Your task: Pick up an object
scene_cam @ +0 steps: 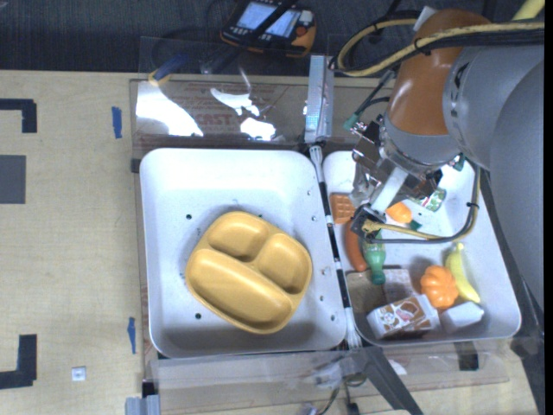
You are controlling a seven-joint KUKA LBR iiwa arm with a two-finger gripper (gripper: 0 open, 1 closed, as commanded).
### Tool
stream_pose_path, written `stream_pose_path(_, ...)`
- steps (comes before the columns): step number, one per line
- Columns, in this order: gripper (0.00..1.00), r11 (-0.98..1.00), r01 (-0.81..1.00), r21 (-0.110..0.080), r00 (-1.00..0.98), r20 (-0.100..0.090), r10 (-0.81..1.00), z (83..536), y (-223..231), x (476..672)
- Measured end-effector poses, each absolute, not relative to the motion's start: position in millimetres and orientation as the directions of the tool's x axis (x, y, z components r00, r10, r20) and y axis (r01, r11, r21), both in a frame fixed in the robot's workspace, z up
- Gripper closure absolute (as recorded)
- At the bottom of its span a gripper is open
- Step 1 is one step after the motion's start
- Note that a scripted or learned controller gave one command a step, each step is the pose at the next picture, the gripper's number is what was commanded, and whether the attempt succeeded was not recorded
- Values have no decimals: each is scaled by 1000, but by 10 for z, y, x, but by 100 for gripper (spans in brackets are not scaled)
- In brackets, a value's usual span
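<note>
Lying at the right bin's [510, 318] near edge is a small carton [403, 316]; the hand [373, 219] is hovering over the carrot [355, 247], its grip impossible to tell.

Looks like a robotics lab bench to us: we've got a big industrial arm [484, 85] with loose cabling, two white bins [164, 180] on a plywood top, blue tape marks [117, 121], and a handheld control pendant [266, 24] lying behind.

No text reads clearly; the small carton [403, 316] below the end effector [373, 217] bears a printed label, perhaps a logo, too blurred.
</note>
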State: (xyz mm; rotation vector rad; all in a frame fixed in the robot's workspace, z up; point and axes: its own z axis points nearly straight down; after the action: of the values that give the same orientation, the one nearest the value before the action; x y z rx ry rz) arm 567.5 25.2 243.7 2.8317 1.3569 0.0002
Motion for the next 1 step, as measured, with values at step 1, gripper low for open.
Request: stream_pose_path(1,100,-490,872,-7,490,-3,872,2127,686,5371)
